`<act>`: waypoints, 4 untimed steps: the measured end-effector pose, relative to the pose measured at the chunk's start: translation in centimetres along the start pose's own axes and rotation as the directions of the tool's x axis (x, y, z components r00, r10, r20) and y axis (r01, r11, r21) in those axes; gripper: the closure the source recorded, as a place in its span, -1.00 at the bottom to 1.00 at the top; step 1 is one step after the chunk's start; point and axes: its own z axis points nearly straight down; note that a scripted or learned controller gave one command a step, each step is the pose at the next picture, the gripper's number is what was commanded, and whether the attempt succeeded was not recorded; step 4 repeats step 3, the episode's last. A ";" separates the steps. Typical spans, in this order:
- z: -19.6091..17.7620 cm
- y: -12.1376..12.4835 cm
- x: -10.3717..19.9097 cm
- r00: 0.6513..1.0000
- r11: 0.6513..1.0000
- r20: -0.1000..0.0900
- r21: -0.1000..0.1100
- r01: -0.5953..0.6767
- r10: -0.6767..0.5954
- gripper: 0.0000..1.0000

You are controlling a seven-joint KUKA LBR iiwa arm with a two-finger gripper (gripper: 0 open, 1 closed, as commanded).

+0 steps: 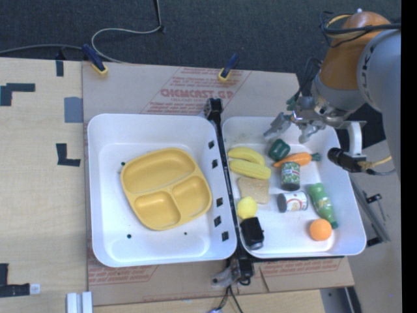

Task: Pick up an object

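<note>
The surface [39, 175] is pale wood, with a brown cardboard sheet [189, 93] under two white bins; dark carpet [215, 18] lies beyond, crossed by a cable [124, 32]. The left bin [104, 233] holds a yellow divided plate [166, 188]. The right bin [348, 237] holds two bananas [247, 162], a slice of bread [254, 189], a lemon [246, 207], a black block [252, 231], a carrot [298, 159], a small jar [290, 175], a can on its side [293, 202], a green bottle [322, 202] and an orange [320, 229]. The tool [292, 129] hangs open over the bin's far edge, gripping nothing. Just beside it, toward the near side, lies a dark green piece [279, 149], perhaps a toy pepper.
</note>
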 end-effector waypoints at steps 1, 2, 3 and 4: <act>10.4 1.1 -3.2 1.000 1.000 0.003 -0.004 -0.001 0.001 -1.00; 9.4 1.1 -3.2 1.000 1.000 0.004 -0.005 0.001 -0.001 1.00; 0.5 2.9 6.4 1.000 1.000 -0.001 -0.003 0.002 -0.002 1.00; 0.5 2.9 6.4 1.000 1.000 -0.001 -0.003 0.002 -0.002 1.00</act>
